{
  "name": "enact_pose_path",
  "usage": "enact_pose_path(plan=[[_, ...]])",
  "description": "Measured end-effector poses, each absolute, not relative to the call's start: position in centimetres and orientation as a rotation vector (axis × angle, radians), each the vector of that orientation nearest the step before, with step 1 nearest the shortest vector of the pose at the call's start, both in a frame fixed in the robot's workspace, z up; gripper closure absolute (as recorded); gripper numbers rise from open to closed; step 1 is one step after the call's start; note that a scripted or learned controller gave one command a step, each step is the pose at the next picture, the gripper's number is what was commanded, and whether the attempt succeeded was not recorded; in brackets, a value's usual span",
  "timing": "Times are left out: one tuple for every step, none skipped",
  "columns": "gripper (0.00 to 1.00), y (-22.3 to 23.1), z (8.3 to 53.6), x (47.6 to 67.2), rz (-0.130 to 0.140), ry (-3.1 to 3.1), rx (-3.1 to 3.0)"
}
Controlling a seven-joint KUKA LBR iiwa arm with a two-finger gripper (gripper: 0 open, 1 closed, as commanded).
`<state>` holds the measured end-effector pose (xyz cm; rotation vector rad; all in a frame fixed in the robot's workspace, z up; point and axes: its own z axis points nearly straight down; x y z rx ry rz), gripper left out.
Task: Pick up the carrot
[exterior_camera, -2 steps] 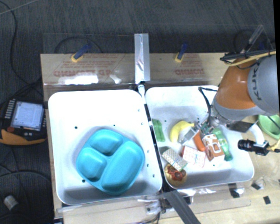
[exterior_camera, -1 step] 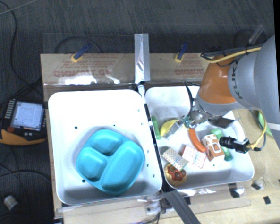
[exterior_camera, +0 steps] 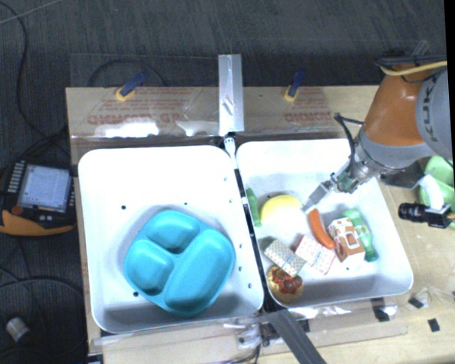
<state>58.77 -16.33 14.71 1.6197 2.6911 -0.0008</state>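
While the grey arm [exterior_camera: 408, 120] with its orange band reaches in from the right, its gripper [exterior_camera: 326, 192] hangs low inside the right bin [exterior_camera: 394, 271], over the bin's upper middle. 1 thin pale finger [exterior_camera: 317, 195] slants down to the left, its tip just above the top end of the carrot [exterior_camera: 317, 229]. Nothing sits between the fingers that I can make out, and from this angle I cannot tell whether the claw is spread or pressed together.

Lying near the centre of the right bin, the carrot is a short orange-red stick running from upper left to lower right. Just to its left is a round yellow ball [exterior_camera: 280, 208], with a green item [exterior_camera: 252, 206] against the bin's left wall beyond it. Close on the carrot's right stands a small orange and white carton [exterior_camera: 346, 239], backed by a green packet [exterior_camera: 361, 234]. Below the carrot lie 2 flat checked packets [exterior_camera: 297, 254], and at the lower left corner a dark reddish round thing [exterior_camera: 286, 284].

Over in the left bin [exterior_camera: 105, 192] there is 1 turquoise divided tray [exterior_camera: 178, 261], tilted, in the lower middle.
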Motion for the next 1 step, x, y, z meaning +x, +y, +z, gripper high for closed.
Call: enact_pose_path(plan=[[0.0, -18.79, 8.96, 58.19, 0.004, 2.804, 1.4]])
